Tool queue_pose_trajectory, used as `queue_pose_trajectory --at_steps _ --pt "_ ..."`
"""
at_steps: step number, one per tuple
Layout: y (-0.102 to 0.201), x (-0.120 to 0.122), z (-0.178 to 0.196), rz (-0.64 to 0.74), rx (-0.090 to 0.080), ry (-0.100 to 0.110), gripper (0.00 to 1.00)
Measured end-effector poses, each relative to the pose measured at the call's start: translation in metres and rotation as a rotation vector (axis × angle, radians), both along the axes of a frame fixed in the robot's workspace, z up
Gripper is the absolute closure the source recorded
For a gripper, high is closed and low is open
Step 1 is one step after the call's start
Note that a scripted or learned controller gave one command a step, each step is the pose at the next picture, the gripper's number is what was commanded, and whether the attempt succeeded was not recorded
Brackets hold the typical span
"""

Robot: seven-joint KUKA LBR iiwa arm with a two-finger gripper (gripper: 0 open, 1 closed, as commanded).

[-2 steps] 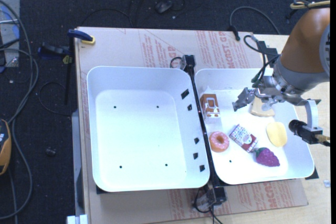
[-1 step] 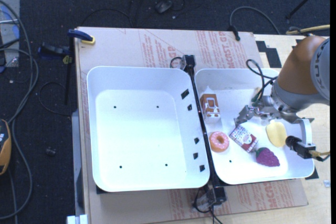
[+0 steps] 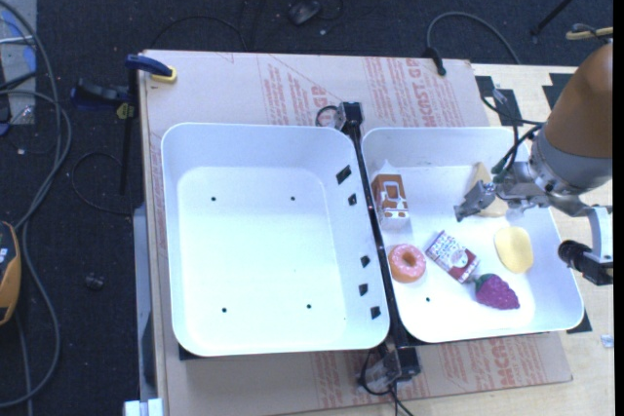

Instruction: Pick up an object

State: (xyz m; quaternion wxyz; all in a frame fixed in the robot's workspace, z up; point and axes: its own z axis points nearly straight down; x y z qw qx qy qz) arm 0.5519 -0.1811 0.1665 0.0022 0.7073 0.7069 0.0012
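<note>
The right bin (image 3: 429,151) holds several small objects. A white and orange carton (image 3: 390,198) stands near its left wall. A pink-frosted donut (image 3: 407,262) lies beside a red and white box (image 3: 451,255). A purple bunch of grapes (image 3: 496,291) rests near the front, and a yellow lemon (image 3: 514,248) sits to the right. A pale beige piece (image 3: 479,177) lies toward the back. My gripper (image 3: 476,203) reaches in from the right, low over the bin, just in front of the beige piece and left of the lemon. Nothing visibly sits in its grasp.
The left bin (image 3: 195,151) stands beside the right one, with a black divider strip (image 3: 366,209) between them. Both rest on a cardboard-covered bench (image 3: 292,83). The arm's grey body (image 3: 575,151) overhangs the right bin's far right edge. Cables lie on the dark floor around the bench.
</note>
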Motion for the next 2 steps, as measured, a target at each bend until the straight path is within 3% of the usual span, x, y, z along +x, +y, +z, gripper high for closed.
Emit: queue_pose_trajectory --at_steps 1,2 --pt "0.01 -0.04 0.05 0.0 0.001 0.001 0.0" --pt "-0.034 -0.057 -0.077 -0.003 0.003 0.01 0.0"
